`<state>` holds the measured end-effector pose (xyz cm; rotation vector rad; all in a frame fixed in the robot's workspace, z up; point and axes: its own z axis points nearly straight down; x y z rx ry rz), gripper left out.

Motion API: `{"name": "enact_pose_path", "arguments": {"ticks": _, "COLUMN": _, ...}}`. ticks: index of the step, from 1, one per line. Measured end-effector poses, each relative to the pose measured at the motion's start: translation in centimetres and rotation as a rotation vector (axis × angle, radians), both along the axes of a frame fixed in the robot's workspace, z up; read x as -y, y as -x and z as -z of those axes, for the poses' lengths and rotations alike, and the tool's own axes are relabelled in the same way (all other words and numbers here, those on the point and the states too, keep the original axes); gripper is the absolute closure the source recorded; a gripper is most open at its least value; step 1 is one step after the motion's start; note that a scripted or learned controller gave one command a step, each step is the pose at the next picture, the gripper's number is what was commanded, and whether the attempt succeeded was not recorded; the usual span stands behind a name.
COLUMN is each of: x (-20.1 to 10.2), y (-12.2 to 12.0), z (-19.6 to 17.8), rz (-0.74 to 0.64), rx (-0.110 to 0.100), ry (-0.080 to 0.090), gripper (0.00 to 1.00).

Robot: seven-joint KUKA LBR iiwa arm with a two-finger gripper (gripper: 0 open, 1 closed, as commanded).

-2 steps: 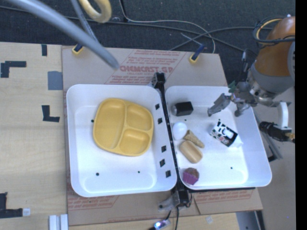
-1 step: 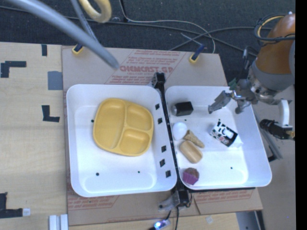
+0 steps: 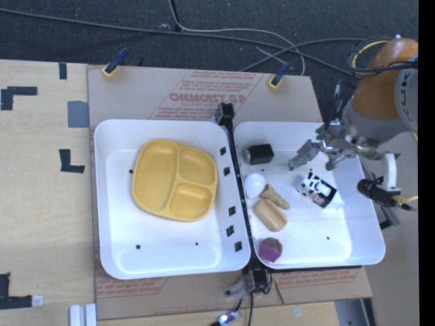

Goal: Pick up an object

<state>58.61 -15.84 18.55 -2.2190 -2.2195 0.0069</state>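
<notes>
In the left bin (image 3: 109, 202) a yellow plate (image 3: 175, 180) with 3 compartments is seen, lying flat, well apart from the arm. In the right bin (image 3: 360, 246) a cluster is found along the divider: a black block (image 3: 259, 153) at 11 o'clock, a white ball (image 3: 254, 183) just below it, 2 tan pieces (image 3: 270, 207) touching or nearly so, and a purple lump (image 3: 270, 249) at 7 o'clock. A black-and-white item (image 3: 317, 189) lies near the bin's centre, tilted. The gripper (image 3: 318, 156) hangs just above it at 1 o'clock, fingers spread apart, nothing between them. A miss could be caused by the item's flat, slanted shape, so the fingers may close over it or push it aside. If the cluster is chosen instead, 2 pieces could be nudged together and the grip spoiled.
</notes>
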Motion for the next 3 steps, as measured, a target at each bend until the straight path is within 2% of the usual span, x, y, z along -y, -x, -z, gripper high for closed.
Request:
{"name": "enact_pose_path", "arguments": {"ticks": 1, "x": -0.3, "y": -0.2, "z": 6.2, "rz": -0.001, "rx": 0.005, "ry": 0.002, "gripper": 0.00}}
{"name": "enact_pose_path", "arguments": {"ticks": 2, "x": 0.2, "y": -0.9, "z": 7.5, "rz": 0.000, "rx": 0.029, "ry": 0.011, "gripper": 0.00}}
{"name": "enact_pose_path", "arguments": {"ticks": 3, "x": 0.1, "y": -1.0, "z": 6.4, "rz": 0.000, "rx": 0.032, "ry": 0.013, "gripper": 1.00}}
